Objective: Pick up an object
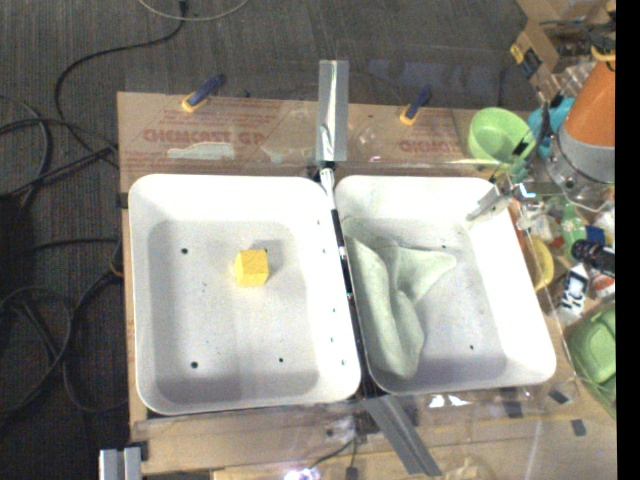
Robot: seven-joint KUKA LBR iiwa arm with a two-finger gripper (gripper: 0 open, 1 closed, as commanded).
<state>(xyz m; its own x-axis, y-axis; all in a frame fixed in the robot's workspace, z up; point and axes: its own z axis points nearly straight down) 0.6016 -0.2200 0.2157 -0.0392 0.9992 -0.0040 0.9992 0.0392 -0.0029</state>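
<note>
Two candidates await you: yellow block (252, 267) sits openly, cloth (403, 293) lies crumpled; gripper (497, 199) hovers clear, jaws' state unreadable.

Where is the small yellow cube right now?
The small yellow cube lies in the left white bin, near its middle, apart from the pale cloth in the right bin.

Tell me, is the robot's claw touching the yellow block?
Apart. The camera view shows the gripper over the right bin's far corner, the yellow block in the left bin.
</note>
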